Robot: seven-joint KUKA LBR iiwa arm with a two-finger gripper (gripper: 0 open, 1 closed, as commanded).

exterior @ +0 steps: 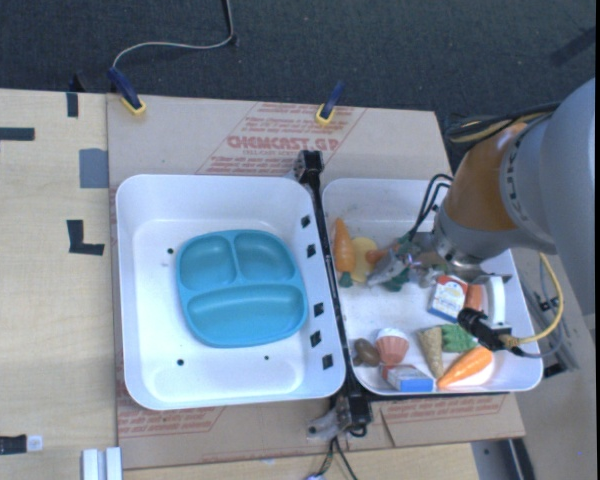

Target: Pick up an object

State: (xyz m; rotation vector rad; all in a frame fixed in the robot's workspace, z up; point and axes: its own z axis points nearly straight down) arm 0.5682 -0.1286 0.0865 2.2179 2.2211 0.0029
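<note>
The right bin point(380, 200) holds several toy foods. An orange carrot-shaped piece point(343, 249) stands near the divider with a yellow piece point(366, 255) beside it. My gripper point(396, 268) is low in this bin, just right of the yellow piece, its grey tip over a small reddish item point(379, 259). Along the front lie a pink-and-white cupcake point(392, 347), a cone point(432, 347), a green piece point(459, 338), a carrot point(466, 366), a blue block point(413, 379) and a brown lump point(365, 351). A small carton point(448, 297) lies below the wrist.
The left bin point(140, 268) contains a blue divided plate point(242, 286). A black divider clip strip point(318, 268) runs between the bins. The arm's grey body and orange band point(485, 188) overhang the right bin's far right side. Cables point(510, 338) trail near its right rim.
</note>
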